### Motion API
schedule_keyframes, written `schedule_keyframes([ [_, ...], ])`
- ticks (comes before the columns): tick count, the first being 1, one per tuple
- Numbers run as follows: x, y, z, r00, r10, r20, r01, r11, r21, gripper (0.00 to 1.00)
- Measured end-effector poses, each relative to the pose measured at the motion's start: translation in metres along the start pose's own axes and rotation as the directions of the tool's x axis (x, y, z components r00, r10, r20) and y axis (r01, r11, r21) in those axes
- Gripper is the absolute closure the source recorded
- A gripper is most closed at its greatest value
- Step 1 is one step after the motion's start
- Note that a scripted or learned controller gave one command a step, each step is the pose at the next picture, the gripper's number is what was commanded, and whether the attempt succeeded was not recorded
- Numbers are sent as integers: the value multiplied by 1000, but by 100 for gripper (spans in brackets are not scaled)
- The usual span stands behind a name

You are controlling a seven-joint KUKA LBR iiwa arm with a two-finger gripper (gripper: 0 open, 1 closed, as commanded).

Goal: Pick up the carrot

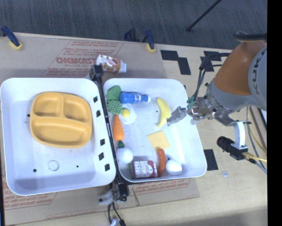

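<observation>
The carrot (117,127) is orange and lies lengthwise along the left wall of the right bin (193,147), just below a fried egg (126,113). My gripper (176,116) hangs over the right side of that bin, beside the banana (163,111). It is well to the right of the carrot and apart from it. Nothing shows in the gripper. The arm's orange band (235,72) sits over the bench at the right.
The right bin also holds a green vegetable (114,100), a blue bottle (133,98), a cheese slice (158,139), a sausage (161,159), two white eggs (125,154) (173,166) and a small jar (141,168). A yellow divided plate (60,118) lies in the left bin (18,173).
</observation>
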State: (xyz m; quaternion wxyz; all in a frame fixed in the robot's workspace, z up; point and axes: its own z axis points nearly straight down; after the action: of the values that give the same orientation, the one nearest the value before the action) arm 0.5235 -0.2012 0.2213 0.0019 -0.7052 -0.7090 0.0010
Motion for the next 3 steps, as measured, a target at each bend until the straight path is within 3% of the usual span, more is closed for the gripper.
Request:
schedule_keyframes([
  [1, 46, 21, 102, 951, 308, -1, -308, 951, 3, 0],
  [2, 49, -41, 130, 994, 111, -1, -111, 994, 1, 0],
  [3, 49, -40, 120, 994, 106, -1, -106, 994, 2, 100],
])
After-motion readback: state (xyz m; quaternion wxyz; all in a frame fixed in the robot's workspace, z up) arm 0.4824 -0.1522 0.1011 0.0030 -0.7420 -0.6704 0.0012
